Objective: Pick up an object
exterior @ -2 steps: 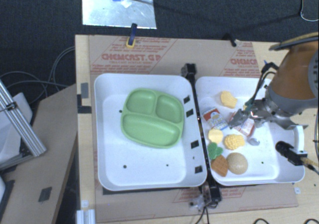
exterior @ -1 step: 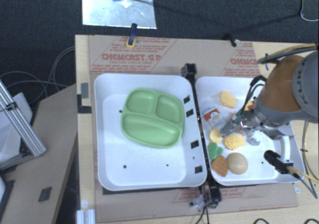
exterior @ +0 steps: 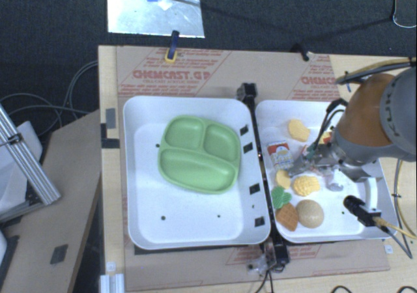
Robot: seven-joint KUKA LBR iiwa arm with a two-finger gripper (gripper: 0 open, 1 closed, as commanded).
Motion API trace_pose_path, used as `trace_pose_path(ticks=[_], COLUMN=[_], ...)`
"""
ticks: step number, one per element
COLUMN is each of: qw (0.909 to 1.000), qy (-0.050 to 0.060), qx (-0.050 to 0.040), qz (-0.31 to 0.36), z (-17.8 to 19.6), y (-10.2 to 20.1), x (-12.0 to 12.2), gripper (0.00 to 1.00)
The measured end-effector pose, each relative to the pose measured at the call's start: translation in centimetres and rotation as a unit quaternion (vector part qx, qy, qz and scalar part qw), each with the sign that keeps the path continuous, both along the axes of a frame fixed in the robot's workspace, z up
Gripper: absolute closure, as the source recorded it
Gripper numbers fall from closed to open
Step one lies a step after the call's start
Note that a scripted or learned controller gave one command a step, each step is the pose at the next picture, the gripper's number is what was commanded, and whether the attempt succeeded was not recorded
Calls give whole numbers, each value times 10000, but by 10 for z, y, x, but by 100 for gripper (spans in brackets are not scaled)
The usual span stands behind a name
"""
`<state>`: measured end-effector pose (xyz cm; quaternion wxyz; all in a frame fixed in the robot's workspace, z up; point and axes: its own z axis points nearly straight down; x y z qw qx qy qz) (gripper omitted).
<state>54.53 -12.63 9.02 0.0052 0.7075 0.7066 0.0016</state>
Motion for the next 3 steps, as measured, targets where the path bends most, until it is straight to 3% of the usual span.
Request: trace_pose_path(ticks=[1, 3], qw=[10000, 10000], qy=[-9, 20], qx=[3, 20], qz=[3, 31], z=[9, 136], y=[0, 4], x=[1, 4], gripper=[100, 100])
